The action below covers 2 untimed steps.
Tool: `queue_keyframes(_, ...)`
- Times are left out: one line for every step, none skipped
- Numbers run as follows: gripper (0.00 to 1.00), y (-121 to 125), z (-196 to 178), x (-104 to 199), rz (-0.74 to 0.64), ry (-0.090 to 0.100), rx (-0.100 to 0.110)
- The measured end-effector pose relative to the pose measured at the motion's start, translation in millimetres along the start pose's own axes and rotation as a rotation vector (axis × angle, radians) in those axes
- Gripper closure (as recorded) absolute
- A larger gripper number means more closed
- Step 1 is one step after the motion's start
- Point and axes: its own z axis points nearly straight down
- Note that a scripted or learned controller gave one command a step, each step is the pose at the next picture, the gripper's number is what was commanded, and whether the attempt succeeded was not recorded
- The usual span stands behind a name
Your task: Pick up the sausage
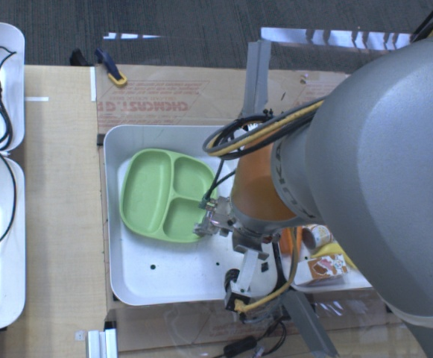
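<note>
Arm: the grey arm (380, 170) is nearest the camera and reaches in from the right, hiding much of the right bin.
Gripper: the gripper (207, 226) is low at the right edge of the green plate; open or closed, cannot tell.
Plate: a green divided plate (156, 192) lies in the left white bin (127, 274).
Sausage: uncertain; a rounded tan piece (317, 236) beside the arm, with a packet (328, 267), may be it.
Judgement: if so, the gripper is well apart from its target.
</note>
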Motion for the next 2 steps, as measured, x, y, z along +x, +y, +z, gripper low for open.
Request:
queue_keyframes(0.0, 9.3, -253.4, -26.3, -0.095, -0.021, 0.018)
queue_keyframes(0.0, 9.2, -253.2, -26.3, -0.094, -0.021, 0.018)
